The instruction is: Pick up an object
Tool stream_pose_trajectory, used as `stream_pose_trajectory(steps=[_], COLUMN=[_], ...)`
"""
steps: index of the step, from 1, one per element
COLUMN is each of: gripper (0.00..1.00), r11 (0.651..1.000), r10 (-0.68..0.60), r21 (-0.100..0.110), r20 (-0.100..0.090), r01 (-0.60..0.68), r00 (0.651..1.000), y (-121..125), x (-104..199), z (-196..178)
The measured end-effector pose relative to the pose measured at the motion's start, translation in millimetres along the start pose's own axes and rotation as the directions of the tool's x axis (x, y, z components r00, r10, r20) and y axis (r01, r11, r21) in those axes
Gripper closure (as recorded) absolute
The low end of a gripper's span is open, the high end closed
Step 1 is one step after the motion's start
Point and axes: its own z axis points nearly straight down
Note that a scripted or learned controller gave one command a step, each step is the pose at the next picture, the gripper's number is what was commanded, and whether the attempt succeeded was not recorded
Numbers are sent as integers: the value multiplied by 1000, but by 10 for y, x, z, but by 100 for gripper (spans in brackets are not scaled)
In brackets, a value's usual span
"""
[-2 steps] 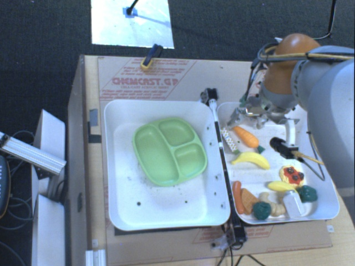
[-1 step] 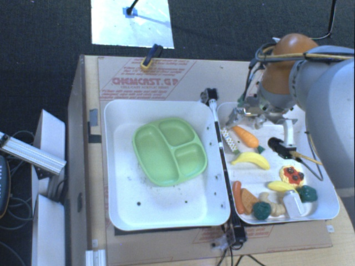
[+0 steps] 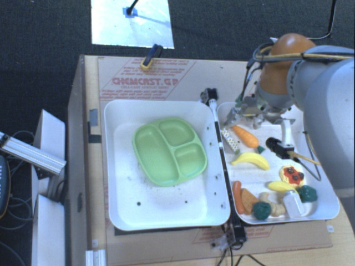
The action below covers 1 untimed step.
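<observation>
Hovering over the right bin (image 3: 327,206), claw (image 3: 242,111) just above a tapered orange carrot (image 3: 246,137) lying slantwise near a yellow banana (image 3: 251,160), grip state impossible to tell.

the right white bin (image 3: 328,204) is crowded from 12 to 6 o'clock with toy food; open floor is seen around the green divided plate (image 3: 169,151).

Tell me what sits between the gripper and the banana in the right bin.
The carrot lies between the gripper and the banana, just below the gripper at the far end of the right bin. A white dotted block sits to the carrot's left, off the direct line.
</observation>
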Motion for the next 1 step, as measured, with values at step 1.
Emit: stream_pose_trajectory(steps=[1], gripper=[100], r11=[1000], r10=[-2], r21=[-3], r20=[0], r01=[2], r00=[1000], y=[10], x=[-2], z=[-111])
